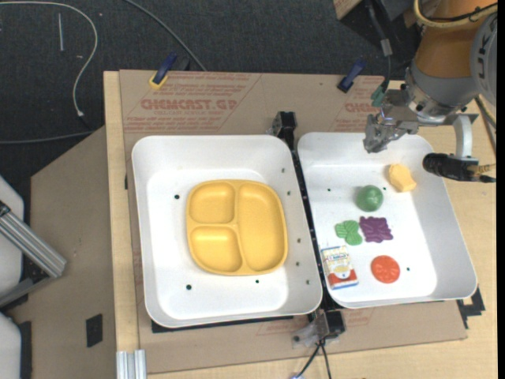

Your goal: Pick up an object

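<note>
White right bin [442,279] — yellow block [402,178] (chunky, wedge-like) near hand [379,142].

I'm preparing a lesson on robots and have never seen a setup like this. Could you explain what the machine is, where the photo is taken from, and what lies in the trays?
One camera looks down at a slant on two white bins. The grey-and-orange robot arm reaches in from the right; its gripper hangs over the right bin's far edge, holding nothing visible. That bin holds a yellow block, green ball, green leaf, purple grapes, red disc and small carton. The left bin holds a yellow divided plate.
</note>
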Tool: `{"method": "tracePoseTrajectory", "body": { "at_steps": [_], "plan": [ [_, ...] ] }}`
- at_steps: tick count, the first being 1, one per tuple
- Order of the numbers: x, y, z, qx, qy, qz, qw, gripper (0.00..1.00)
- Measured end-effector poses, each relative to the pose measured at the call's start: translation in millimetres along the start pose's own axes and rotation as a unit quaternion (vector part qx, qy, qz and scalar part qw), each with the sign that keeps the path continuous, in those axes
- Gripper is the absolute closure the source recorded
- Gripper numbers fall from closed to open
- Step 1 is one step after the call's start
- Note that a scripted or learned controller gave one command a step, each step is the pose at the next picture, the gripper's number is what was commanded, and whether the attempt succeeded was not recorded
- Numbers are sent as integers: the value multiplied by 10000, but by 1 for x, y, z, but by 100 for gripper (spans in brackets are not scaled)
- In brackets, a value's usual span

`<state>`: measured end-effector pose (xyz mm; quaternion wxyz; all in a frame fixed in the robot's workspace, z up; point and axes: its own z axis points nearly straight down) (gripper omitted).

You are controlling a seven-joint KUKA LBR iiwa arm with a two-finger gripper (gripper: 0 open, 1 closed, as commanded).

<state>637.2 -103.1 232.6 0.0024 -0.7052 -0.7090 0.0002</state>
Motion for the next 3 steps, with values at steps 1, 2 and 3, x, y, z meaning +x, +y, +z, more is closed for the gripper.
{"method": "tracePoseTrajectory", "body": {
  "at_steps": [1,2,3],
  "plan": [
    [54,-22,7,3,0,1,10000,100],
    [114,-28,13,-1,0,-6,10000,100],
    [166,-41,0,-9,2,-7,10000,100]
  ]
}}
